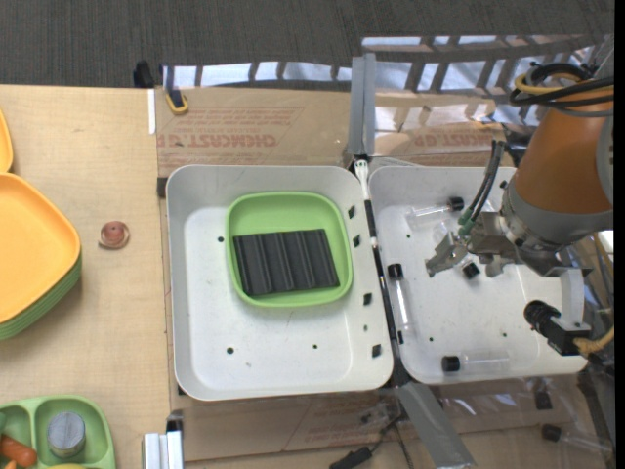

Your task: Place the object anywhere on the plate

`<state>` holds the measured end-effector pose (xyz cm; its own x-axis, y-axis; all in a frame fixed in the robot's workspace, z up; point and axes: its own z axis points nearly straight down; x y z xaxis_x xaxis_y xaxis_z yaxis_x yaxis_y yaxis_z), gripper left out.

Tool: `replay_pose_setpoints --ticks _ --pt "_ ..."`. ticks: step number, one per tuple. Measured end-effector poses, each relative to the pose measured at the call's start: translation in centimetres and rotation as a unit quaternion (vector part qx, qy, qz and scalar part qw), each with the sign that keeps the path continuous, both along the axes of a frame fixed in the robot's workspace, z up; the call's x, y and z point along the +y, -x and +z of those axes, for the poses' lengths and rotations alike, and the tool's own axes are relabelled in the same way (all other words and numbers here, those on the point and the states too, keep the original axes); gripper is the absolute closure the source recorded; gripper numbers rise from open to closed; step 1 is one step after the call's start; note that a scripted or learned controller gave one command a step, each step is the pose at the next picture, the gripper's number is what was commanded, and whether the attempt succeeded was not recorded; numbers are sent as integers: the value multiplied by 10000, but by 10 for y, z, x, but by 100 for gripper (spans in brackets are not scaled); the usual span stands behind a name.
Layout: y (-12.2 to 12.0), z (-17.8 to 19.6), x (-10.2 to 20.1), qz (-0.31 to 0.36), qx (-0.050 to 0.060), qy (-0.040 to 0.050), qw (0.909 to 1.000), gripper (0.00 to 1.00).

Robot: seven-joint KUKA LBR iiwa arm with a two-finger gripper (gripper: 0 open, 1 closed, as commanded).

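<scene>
A green plate (286,215) sits in the left white bin (195,350), towards its back. A dark grey ribbed rectangular object (285,262) lies flat on the plate, fully inside its rim. My gripper (454,265) hangs over the right white bin (488,345), well to the right of the plate and across the divider between the bins. It looks open, with nothing between its fingers. The grey arm with its orange band (562,164) comes in from the right.
A stack of orange plates (29,252) and a small reddish knob (114,234) lie on the wooden bench to the left. A green compartment tray (49,438) sits at the bottom left. Cardboard (254,135) lines the back.
</scene>
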<state>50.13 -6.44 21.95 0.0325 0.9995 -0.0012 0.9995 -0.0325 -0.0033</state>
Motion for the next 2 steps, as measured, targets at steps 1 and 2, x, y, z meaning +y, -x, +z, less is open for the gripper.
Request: replay_pose_setpoints --ticks 1,2 --pt "0 8 -1 -7 8 6 10000 100" --pt "24 -29 -8 385 4 -4 9993 100"
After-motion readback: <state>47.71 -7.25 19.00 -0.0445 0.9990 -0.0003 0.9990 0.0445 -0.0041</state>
